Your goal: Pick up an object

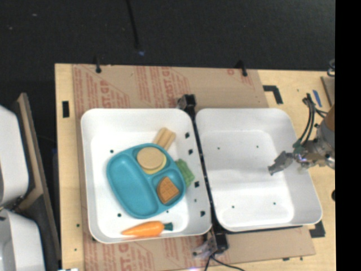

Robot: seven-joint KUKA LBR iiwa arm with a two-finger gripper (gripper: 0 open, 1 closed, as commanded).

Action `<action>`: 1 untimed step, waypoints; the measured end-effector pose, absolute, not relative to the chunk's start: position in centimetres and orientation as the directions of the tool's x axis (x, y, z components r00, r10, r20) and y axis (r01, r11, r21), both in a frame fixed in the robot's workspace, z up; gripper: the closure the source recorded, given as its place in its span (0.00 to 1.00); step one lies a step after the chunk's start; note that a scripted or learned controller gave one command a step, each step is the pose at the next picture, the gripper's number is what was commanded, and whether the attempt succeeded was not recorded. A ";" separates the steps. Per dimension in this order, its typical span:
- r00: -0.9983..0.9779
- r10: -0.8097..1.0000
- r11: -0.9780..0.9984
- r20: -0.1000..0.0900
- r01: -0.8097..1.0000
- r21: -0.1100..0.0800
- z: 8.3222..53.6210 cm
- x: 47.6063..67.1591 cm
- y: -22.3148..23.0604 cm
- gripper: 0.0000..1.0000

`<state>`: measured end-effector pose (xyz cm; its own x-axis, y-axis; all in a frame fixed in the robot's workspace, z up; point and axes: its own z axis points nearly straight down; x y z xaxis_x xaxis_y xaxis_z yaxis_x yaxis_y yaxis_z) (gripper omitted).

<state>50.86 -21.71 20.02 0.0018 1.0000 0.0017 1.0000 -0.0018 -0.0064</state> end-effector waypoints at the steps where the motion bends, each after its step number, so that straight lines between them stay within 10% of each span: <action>1: 0.000 1.000 0.000 0.000 1.000 0.001 20.4 51.0 -21.7 0.00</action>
<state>51.03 -21.69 20.38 0.0005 1.0000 -0.0002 1.0000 -0.0005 0.0009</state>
